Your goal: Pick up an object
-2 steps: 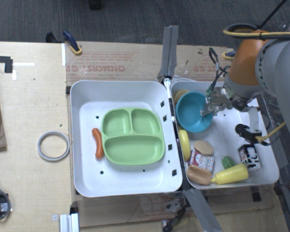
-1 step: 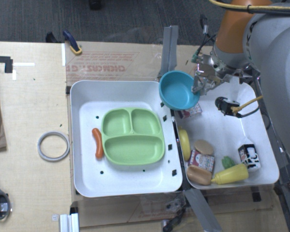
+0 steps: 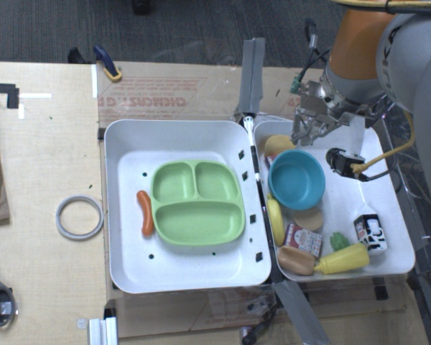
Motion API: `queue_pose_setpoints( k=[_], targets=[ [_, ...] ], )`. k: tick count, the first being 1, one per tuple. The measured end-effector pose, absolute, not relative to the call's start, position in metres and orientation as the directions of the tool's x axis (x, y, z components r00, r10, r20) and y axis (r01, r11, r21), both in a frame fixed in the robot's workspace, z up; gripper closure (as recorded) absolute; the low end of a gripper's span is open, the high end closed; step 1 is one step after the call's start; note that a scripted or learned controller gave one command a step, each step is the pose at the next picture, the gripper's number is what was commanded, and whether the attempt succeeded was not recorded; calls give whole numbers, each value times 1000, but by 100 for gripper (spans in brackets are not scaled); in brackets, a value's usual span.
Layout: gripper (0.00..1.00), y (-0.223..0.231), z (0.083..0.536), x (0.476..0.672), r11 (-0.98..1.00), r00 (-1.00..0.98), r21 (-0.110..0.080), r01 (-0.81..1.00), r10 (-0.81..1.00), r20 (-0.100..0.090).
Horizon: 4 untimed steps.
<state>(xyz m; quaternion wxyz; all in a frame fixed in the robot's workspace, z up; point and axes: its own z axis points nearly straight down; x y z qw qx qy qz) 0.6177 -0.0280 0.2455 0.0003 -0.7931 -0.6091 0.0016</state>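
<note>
Right bin point(image 3: 392, 192): bowl point(image 3: 297, 180) below claw point(image 3: 306, 136)

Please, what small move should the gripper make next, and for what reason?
Probably a short descent straight down. The gripper hangs in the right bin, just above the far rim of the blue bowl, with nothing seen between its fingers. The bowl looks like the nearest thing it could take.

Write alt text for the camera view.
A grey-and-orange robot arm lowers its hand over the right bin, just above a blue bowl among toy foods. The left bin holds a green divided plate and an orange sausage.
</note>
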Motion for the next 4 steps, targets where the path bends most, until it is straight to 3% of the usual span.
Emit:
queue_pose_setpoints(
  k=[1, 2, 3, 4],
  targets=[
    [100, -110, 125, 637, -320, 320, -4, 947, 947, -3],
    [100, -147, 122, 659, -250, 250, 0, 968, 968, -2],
    [0, -147, 122, 659, -248, 248, 0, 969, 969, -2],
    [0, -98, 96, 608, -184, 184, 6, 983, 983, 1]
  ],
)
